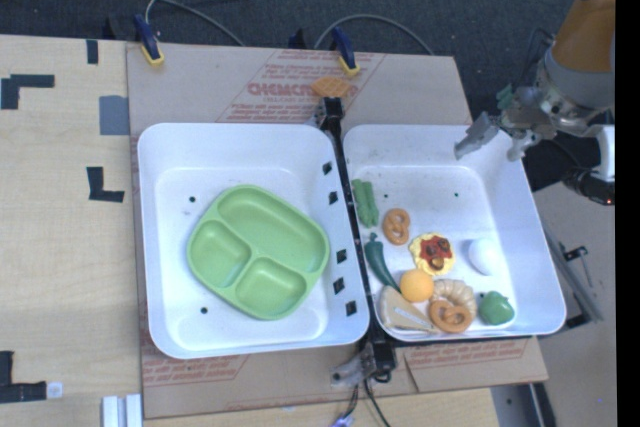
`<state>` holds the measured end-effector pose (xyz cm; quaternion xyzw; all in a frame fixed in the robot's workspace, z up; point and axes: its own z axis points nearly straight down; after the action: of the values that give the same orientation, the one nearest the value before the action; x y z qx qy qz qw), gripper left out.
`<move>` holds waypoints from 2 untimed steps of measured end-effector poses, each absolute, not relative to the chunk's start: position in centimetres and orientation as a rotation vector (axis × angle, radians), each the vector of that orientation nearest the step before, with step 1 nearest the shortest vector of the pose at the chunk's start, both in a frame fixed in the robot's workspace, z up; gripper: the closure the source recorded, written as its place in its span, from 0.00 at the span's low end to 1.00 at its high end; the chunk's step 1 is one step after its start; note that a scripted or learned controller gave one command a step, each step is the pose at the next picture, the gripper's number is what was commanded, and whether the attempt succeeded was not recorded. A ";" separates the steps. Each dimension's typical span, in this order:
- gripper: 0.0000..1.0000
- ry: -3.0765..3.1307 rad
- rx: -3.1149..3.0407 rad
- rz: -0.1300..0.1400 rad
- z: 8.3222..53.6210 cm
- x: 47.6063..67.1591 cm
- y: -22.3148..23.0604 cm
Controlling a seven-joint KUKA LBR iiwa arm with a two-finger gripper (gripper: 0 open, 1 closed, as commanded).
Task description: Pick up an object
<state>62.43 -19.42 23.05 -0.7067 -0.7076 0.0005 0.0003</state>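
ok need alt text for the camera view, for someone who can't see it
Overhead view of two white bins: the left bin holds a green divided plate, the right bin holds small toy foods clustered toward its near left corner. The robot's gripper hovers over the right bin's far right corner, holding nothing.

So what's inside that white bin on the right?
The right bin holds toy food: a green stick, pretzel, pizza slice, white egg, orange, green pepper. Whatever lies beneath the crowded pieces near the front is covered.
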 end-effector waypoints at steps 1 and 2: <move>0.00 -2.222 -2.217 0.002 17.6 57.2 -12.7; 0.00 -2.225 -2.221 -0.003 8.6 56.9 -10.2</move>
<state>56.93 -10.16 8.63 -0.7065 -0.7077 -0.0009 -0.0010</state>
